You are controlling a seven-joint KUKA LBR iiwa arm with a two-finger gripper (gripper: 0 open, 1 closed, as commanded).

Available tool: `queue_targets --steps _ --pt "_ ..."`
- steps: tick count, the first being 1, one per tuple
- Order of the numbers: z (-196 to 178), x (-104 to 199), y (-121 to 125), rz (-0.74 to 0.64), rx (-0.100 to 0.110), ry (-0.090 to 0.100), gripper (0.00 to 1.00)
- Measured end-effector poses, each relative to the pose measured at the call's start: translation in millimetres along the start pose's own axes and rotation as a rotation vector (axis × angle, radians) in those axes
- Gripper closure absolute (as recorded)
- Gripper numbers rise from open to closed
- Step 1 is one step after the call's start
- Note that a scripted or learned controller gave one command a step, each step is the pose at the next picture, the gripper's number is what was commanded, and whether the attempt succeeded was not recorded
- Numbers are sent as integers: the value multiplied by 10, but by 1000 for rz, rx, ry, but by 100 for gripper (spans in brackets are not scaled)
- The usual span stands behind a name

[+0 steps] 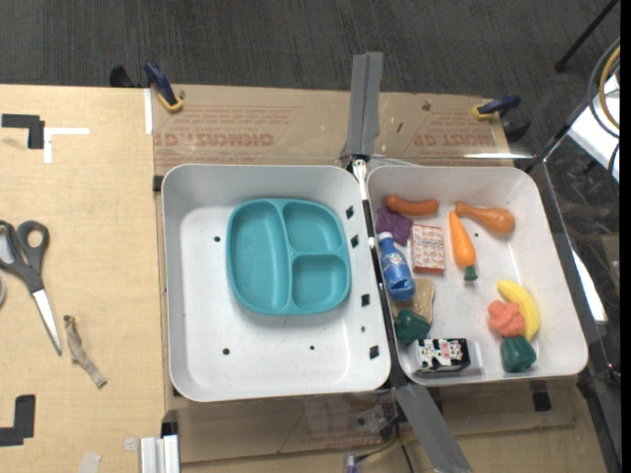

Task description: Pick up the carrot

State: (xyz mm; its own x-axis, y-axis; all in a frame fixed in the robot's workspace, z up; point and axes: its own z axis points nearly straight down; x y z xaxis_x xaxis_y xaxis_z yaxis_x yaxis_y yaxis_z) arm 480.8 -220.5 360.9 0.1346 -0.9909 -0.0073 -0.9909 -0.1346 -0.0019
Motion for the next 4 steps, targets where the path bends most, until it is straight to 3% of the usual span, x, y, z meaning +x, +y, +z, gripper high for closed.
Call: queue_targets --steps 1,2,3,4 --pt "-225 -64 10 -372 -1 3 100" --pt "102 -92 6 -751 -2 3 100" --pt "-549 -27 -634 -1050 0 2 100" --pt "-533 130 -1020 -1237 1 3 100"
